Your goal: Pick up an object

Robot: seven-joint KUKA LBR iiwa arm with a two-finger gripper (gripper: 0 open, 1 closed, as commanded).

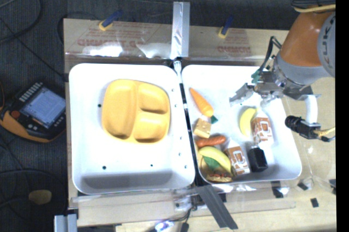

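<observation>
Bench (125,40) on dark carpet (43,7). Left bin (87,165): yellow tray (135,111). Right bin (218,81): toy food. Gripper (253,93) spread wide, holding nothing, above right bin. Pendant (35,111) on floor, left.

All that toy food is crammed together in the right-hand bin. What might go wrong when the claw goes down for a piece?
The gripper, fingers spread, hovers over the right bin, holding nothing. Two likely risks:

1. The yellow banana slice lies right beside a small brown carton; a finger may nudge one while closing on the other.

2. The pile at the bin's near corner, with the sausage and black block, is tightly packed, so fingers may find no gap.
</observation>
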